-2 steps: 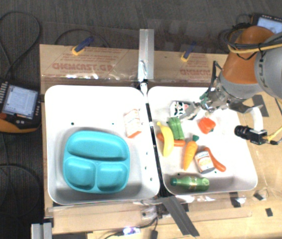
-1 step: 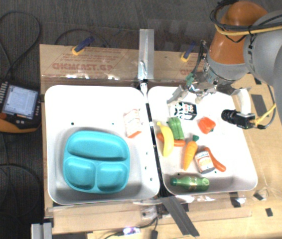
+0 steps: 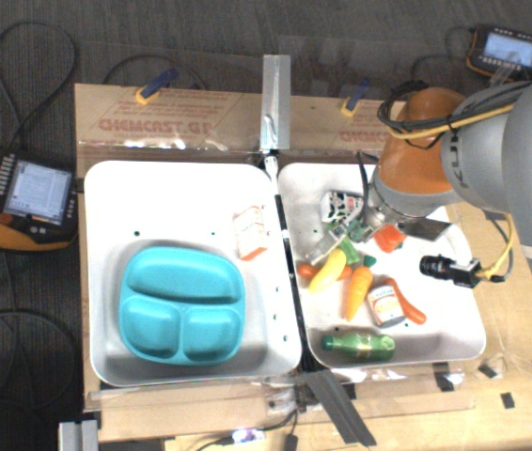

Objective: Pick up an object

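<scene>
Two white bins are set side by side on the tabletop. The left bin contains a blue divided tray in its near half and a small white-and-orange carton near its right wall, well apart from the tray's far edge.

The right bin holds a cluster of items. A yellow banana-shaped piece is lying at a slant near the bin's left wall, with a small orange piece just beside its lower end. An orange carrot is lying just right of the banana. A small jar with a white label is located just right of the carrot, and a thin orange piece is lying against the jar's right side. A green bottle is lying on its side along the near wall. A white printed packet is located towards the far part of the bin. A red-orange piece is located just right of the gripper.

The arm is extended in from the right, with its orange band above the far right part of the right bin. The gripper is lowered over the cluster, between the packet and the banana, above a green piece. The state of the jaws cannot be determined, and no item is seen between them. A black cable connector is hanging beside the arm over the bin's right side.

Two handheld control pendants are placed on the floor: one left of the tabletop, one at the far right.
</scene>
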Controlling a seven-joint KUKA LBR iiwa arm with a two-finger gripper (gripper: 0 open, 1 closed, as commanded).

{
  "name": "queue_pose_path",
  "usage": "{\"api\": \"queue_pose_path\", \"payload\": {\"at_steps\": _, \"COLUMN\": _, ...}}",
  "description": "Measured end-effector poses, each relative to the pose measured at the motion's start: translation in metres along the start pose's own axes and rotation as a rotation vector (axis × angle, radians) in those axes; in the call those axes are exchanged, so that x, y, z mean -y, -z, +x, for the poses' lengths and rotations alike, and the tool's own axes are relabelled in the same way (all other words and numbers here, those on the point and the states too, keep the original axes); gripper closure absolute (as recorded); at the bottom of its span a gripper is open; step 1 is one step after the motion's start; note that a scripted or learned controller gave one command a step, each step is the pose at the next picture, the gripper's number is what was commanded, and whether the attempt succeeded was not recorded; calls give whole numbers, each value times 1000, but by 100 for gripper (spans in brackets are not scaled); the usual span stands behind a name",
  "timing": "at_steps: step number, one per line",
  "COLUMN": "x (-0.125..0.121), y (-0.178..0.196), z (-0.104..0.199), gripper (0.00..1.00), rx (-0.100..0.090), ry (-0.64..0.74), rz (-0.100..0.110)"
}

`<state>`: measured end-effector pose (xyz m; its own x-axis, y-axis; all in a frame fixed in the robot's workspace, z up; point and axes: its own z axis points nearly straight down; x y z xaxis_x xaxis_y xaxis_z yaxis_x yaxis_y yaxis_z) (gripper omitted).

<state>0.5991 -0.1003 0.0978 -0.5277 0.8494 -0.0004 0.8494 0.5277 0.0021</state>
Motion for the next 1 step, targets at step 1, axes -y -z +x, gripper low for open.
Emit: {"api": "queue_pose_path", "payload": {"at_steps": 1, "x": 0, "y": 8, "z": 1, "gripper": 100, "rx": -2, "ry": 0, "rz": -1}}
